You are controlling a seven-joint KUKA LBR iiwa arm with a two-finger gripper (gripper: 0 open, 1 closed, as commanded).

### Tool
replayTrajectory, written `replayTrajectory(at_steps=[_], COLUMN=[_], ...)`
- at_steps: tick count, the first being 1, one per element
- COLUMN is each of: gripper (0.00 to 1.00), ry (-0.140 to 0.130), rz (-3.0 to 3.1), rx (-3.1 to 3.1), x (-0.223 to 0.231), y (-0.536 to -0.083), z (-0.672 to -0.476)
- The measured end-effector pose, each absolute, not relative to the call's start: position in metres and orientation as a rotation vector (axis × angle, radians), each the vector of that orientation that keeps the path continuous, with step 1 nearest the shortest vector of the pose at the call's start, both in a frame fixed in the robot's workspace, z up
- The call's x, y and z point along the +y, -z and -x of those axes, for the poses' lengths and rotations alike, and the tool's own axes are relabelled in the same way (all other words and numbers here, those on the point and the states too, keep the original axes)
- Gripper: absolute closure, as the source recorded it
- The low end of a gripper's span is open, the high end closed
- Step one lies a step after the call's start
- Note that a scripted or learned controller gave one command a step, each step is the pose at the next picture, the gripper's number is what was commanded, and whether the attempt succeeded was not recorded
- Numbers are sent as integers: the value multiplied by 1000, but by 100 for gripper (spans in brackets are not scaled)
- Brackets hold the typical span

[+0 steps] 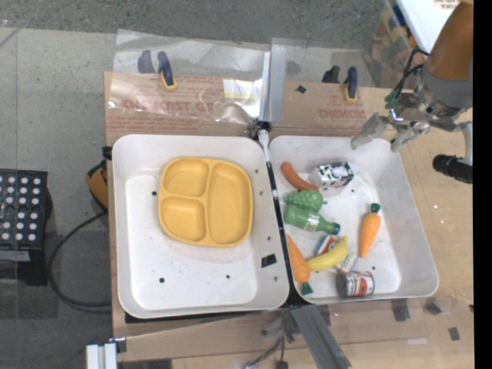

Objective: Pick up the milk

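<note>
Hovering over the right bin's far-right corner, the gripper has its 2 fingers spread apart – holding nothing – with the milk lying nearby.

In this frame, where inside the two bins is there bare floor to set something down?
Left white bin: bare floor all around the yellow divided plate, widest below it. Right white bin: a strip along its right wall beyond the orange carrot; its left half is crowded around the black-and-white milk carton.

The arm reaches in from two o'clock; its gripper hangs with fingers spread apart, holding nothing.
</note>
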State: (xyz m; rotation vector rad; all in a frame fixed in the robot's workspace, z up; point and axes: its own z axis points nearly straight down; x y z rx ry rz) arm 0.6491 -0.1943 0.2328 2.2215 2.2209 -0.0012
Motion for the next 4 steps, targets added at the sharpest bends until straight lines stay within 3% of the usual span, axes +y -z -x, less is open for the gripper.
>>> replayTrajectory(at_steps=[1, 2, 3, 4], gripper=[0, 0, 0, 0], ry=[5, -19, -33, -26], rz=[-2108, -1946, -1944, -1882], rx=[2328, 2406, 2411, 2451], x=[-156, -113, -120, -111], y=[-153, -116, -115, -116], z=[-677, -656, -652, -645])
